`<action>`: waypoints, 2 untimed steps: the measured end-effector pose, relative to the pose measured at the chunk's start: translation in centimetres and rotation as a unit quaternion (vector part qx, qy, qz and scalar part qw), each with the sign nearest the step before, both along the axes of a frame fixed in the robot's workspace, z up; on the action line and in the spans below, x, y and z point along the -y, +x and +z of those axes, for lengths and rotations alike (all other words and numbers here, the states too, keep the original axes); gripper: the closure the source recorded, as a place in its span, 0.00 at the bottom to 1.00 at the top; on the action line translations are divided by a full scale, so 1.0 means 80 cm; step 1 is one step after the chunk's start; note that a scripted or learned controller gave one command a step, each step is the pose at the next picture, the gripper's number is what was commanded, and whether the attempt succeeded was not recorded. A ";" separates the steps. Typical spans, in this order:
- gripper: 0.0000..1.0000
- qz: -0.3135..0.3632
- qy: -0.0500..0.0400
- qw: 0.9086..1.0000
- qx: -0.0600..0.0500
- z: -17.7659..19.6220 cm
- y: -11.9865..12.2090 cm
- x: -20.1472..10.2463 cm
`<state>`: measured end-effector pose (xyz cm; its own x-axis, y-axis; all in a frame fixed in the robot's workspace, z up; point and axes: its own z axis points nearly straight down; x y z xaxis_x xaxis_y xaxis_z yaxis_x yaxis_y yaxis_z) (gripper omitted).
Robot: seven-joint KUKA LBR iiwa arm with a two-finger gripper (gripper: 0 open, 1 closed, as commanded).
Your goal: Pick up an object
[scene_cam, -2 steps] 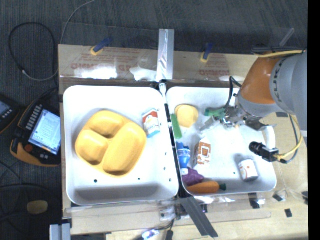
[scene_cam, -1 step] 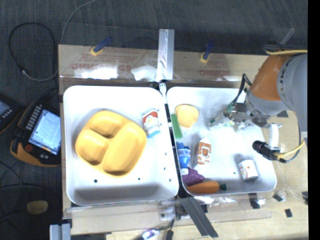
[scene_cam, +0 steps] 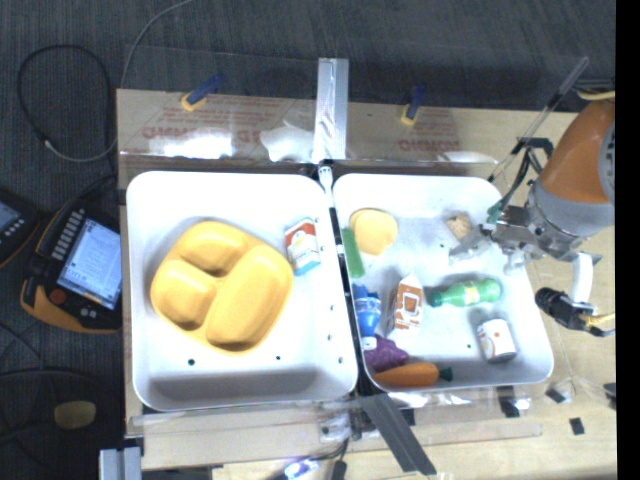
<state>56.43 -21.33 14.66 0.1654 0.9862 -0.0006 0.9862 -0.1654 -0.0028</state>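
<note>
The left bin holds two things: one large yellow bread-shaped toy and one small carton. The right bin holds about nine, among them one green bottle, one carrot, one small can and one yellow cup. The claw hovers at the right bin's upper right; whether it is spread, I cannot tell.

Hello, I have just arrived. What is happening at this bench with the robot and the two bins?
A grey and orange arm reaches in from the right, with its gripper over the upper right part of the right bin, close to a small tan object. Nothing is seen held. A green bottle and other small items lie in this bin. The left bin contains a large yellow object.
</note>
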 end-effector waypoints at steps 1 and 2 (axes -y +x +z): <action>0.00 0.056 -0.004 0.998 0.007 -0.070 -0.024 -0.065; 0.00 0.123 -0.007 0.992 0.012 -0.069 -0.064 -0.140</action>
<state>51.34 -10.15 9.17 -0.0794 0.9968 -0.0130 0.9966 0.0796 0.0227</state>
